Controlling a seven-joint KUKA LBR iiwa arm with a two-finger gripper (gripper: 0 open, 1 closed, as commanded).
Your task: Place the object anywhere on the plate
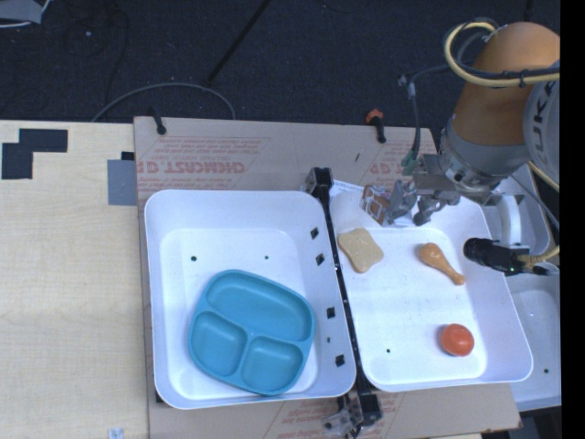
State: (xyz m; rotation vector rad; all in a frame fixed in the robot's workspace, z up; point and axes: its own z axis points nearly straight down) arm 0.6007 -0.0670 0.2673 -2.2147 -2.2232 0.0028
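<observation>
The work stands at the pick, by my judgement: the plate [251, 332] lies bare in the lower part of the left bin [174, 218], and nothing rests on it. The gripper [407, 204] hangs over the upper left corner of the right bin [411, 373], with the arm [503, 90] coming in from the upper right of the frame. Whether the jaws are released or clenched I cannot tell, and I see nothing held. Three things in the right bin could be the object: a tan slice [360, 248] just below and left of the gripper, a drumstick [441, 262] below and right of it, and a red ball [456, 339] near the lower right corner. All three lie well apart from one another. The slice is the nearest, so it looks the likely target. The next move calls for a descent onto one of them, a firm grasp, a lift clear of the bin walls, then a carry leftward over the black divider [334, 273] between the bins. The slice sits close to that divider, which leaves little room on its left side. The plate offers a broad target with open bin floor above it and to its left, and the surface [64, 273] beyond is bare.
</observation>
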